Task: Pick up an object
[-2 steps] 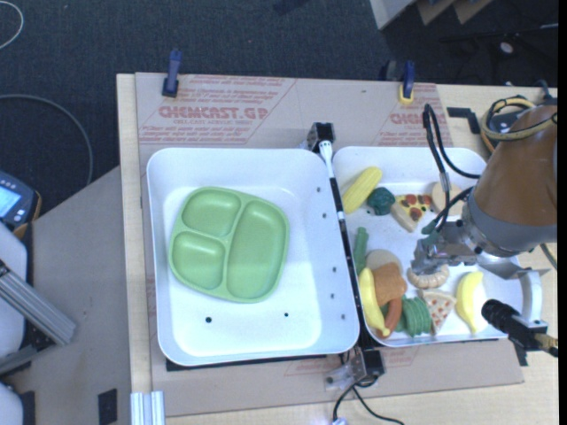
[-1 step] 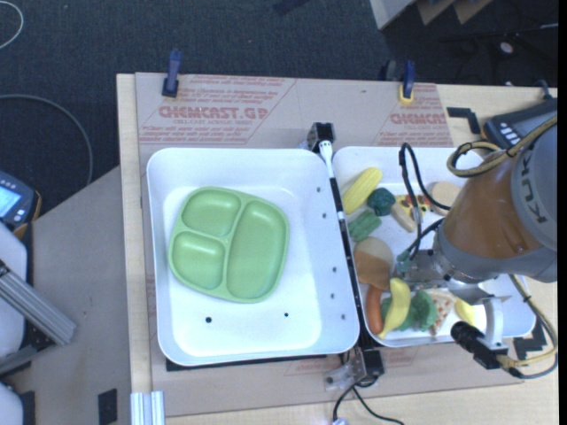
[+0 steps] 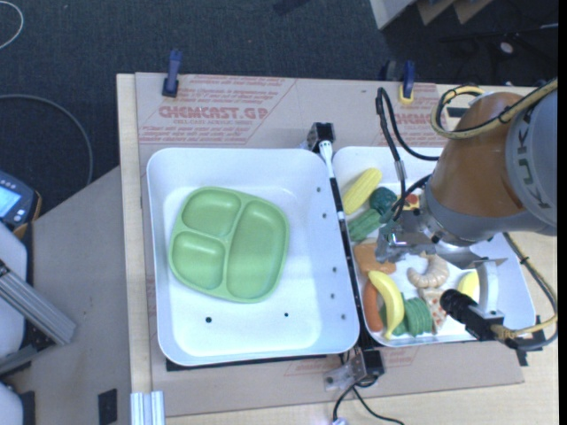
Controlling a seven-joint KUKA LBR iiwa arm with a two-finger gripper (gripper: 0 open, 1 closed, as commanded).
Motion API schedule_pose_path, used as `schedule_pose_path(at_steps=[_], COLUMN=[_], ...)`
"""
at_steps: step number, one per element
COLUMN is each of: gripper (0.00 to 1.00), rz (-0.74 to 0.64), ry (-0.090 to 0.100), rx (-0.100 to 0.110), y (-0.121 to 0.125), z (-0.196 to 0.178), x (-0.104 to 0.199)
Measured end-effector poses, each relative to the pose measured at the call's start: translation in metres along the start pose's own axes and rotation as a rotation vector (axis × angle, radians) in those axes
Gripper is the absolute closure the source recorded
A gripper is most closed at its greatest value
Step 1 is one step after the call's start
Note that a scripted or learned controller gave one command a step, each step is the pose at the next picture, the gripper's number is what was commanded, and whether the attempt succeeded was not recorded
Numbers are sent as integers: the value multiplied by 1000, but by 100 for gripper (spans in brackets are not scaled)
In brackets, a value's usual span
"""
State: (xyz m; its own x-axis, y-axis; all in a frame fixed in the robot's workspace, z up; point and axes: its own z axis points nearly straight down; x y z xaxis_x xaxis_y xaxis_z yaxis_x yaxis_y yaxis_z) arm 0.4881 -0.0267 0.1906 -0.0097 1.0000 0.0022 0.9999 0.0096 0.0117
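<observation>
The right bin [image 3: 347, 162] holds several toy foods. A yellow corn cob [image 3: 361, 189] lies at its far left, with dark green pieces [image 3: 365, 223] beside it. A banana [image 3: 388, 295], an orange carrot [image 3: 372, 312] and a green broccoli piece [image 3: 416, 318] lie near the front. A pale shrimp-like piece [image 3: 430, 274] and a yellow lemon slice [image 3: 468, 283] sit further right. My gripper [image 3: 396, 238] reaches down over the middle of this bin, its metal tip just above the banana and next to the green pieces. The orange wrist band [image 3: 474, 171] hides the bin's far right part.
The left bin [image 3: 168, 237] holds a green divided plate [image 3: 230, 244]. A black clamp strip [image 3: 335, 204] runs between the bins. A black cylinder [image 3: 462, 309] and cables [image 3: 523, 330] hang over the right bin's front right. Blue clamps [image 3: 172, 71] stand at the board's back edge.
</observation>
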Motion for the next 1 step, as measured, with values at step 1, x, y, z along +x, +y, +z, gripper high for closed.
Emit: schedule_pose_path(at_steps=[1], gripper=[100], rz=[2], ry=[0], rx=[6], y=[-7], z=[-45], x=[57])
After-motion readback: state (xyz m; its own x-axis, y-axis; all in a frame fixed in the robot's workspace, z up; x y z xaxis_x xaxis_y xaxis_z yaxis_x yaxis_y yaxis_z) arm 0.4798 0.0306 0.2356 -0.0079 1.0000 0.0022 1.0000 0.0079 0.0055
